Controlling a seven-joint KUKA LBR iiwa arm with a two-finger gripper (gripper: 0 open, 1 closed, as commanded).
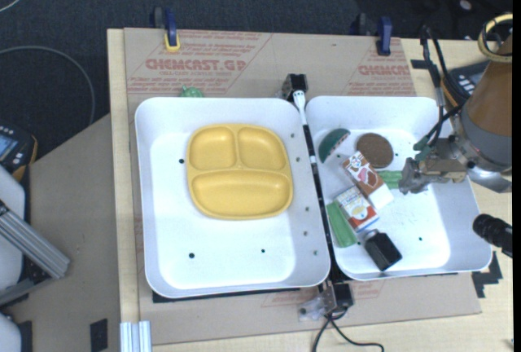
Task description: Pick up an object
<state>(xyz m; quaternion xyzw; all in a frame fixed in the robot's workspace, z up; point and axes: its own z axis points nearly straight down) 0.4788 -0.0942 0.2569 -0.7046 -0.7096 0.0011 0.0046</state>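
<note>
nothing is picked up yet, operator. your gripper (pixel 409 179) hovers low at three o'clock in the right bin (pixel 431 257), just beside the green piece (pixel 391 177); i cannot tell its state. nearest candidates sit toward nine o'clock: the small carton (pixel 364 173) and brown disc (pixel 375 148). descent, grasp and lift remain.

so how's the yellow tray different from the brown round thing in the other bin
The yellow tray is large, squarish and split into three compartments; the brown disc is small, round and plain. The tray lies alone in the left bin; the disc sits among clutter in the right bin. Both lie flat.
</note>
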